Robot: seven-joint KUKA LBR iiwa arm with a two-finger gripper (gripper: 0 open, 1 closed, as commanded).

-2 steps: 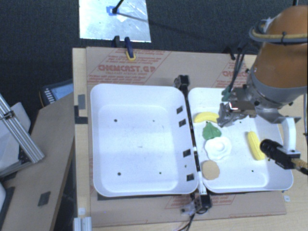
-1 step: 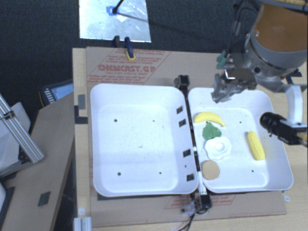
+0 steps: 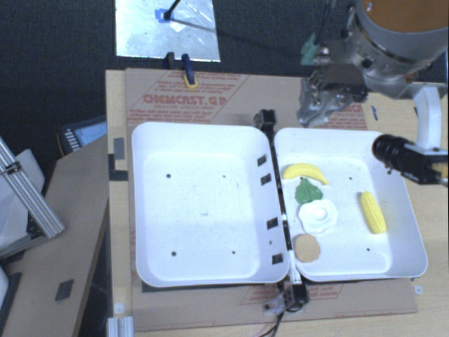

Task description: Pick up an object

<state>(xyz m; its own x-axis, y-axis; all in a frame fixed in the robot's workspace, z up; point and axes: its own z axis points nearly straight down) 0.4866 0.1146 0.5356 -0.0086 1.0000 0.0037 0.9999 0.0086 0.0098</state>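
The right bin (image 3: 400,258) holds several toy foods along its left side. A yellow banana (image 3: 304,173) lies at the top, with a green leaf (image 3: 307,190) just below it. Below the leaf sits a white fried egg (image 3: 318,216), and a round tan cookie (image 3: 306,248) rests near the front left corner. A yellow corn cob (image 3: 372,211) lies apart on the right side. My gripper (image 3: 319,107) hangs above the bench just beyond the right bin's far edge, high over the cardboard, with nothing seen between its fingers.
The left bin (image 3: 154,258) stands beside the right one, joined by a black-clipped divider (image 3: 275,188). Both rest on a cardboard sheet (image 3: 189,97). A shiny metal plate (image 3: 167,18) lies at the back left, and aluminium rails (image 3: 24,195) stand off the bench's left.
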